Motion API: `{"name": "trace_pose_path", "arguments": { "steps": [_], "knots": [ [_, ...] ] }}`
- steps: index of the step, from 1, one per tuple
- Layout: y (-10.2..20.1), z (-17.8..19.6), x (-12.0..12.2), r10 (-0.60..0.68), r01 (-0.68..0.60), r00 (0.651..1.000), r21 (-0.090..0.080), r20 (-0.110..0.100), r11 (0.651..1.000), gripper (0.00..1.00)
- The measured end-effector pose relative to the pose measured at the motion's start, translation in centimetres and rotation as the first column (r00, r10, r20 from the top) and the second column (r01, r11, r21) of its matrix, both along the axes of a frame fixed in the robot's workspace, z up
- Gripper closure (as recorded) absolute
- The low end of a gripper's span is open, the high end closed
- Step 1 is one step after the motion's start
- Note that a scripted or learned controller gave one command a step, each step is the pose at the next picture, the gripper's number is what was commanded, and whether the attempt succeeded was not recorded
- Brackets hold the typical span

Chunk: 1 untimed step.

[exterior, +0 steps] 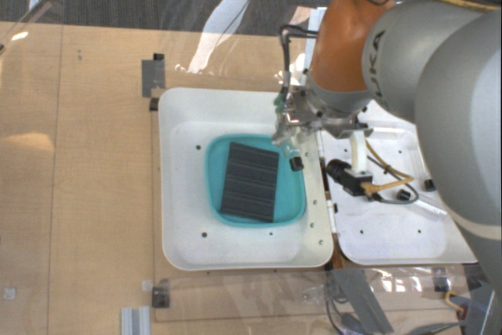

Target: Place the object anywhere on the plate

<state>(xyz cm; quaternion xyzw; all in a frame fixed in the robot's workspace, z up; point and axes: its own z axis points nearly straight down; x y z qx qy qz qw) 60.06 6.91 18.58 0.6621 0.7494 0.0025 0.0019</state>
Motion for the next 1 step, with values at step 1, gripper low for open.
{"name": "trace_pose_path", "arguments": {
  "steps": [1],
  "knots": [
    [-0.02, 0.01, 0.00, 0.000, 0.000, 1.000, 0.000, 0.000, 1.000, 0.00]
  ]
}}
